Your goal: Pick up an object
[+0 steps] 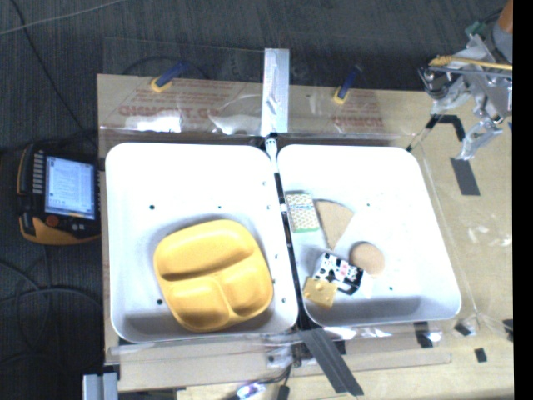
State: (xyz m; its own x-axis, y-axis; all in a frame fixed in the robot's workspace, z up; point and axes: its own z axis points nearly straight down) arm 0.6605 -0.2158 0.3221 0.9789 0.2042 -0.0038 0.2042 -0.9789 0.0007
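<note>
Bins sit side by side on the bench: the left bin [133, 182] carries a yellow divided tray [213, 272] near its front edge; the right bin [400, 190] holds small objects [337, 261] by its front-left corner. The gripper [473, 111] hangs beyond the bench's back-right corner, grip state unclear.

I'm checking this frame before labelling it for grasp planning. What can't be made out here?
- Gripper, camera view: small and at the far right, so its state cannot be told.
- Arm: cut off by the right edge.
- Black-and-white patterned item in the right bin: print too small to read.
- Yellow divided tray in the left bin: covers whatever lies beneath it.
</note>
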